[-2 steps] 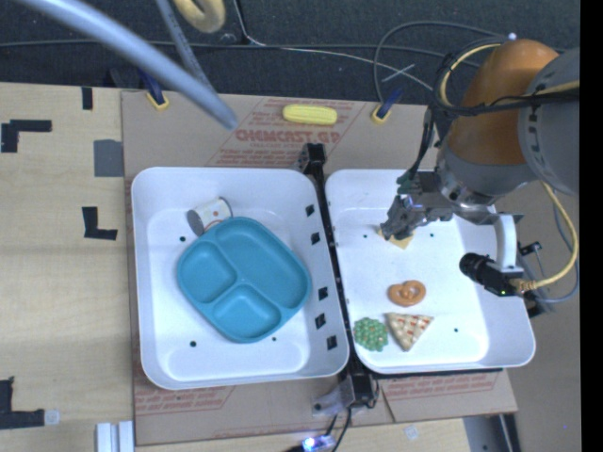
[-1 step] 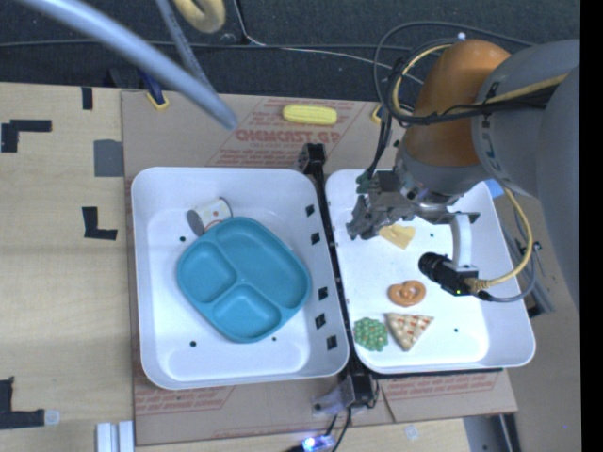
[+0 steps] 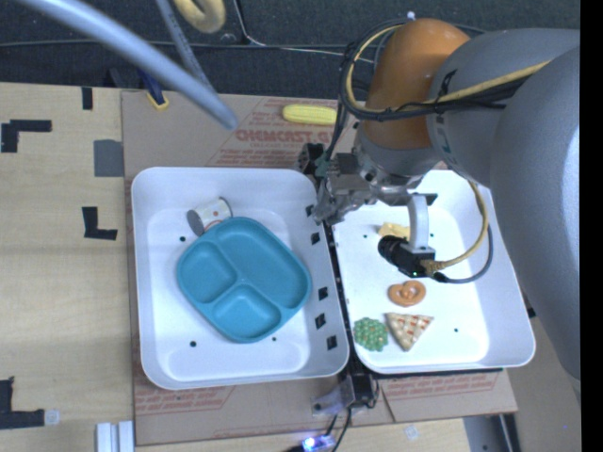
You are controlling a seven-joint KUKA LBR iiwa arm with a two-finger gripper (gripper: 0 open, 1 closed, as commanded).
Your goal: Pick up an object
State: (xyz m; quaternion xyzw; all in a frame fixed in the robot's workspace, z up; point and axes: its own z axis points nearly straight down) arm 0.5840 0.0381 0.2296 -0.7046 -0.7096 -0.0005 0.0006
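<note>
My gripper (image 3: 322, 205) hangs over the wall between the two bins, at the upper left corner of the right bin (image 3: 499, 347). Nothing shows between its tips. In the right bin lie a brown pretzel (image 3: 407, 294), a green broccoli-like piece (image 3: 369, 333), a tan triangular slice (image 3: 411, 328) and a small yellow piece (image 3: 394, 230), partly hidden by the wrist. The left bin (image 3: 160, 281) holds a blue divided plate (image 3: 243, 277) and a small grey and white cup (image 3: 209, 215) on its side.
A yellow corn-like object (image 3: 309, 114) lies on the cardboard behind the bins. The grey arm and its orange band (image 3: 415, 64) cover the right bin's upper part. A grey bar (image 3: 122, 40) slants across the upper left.
</note>
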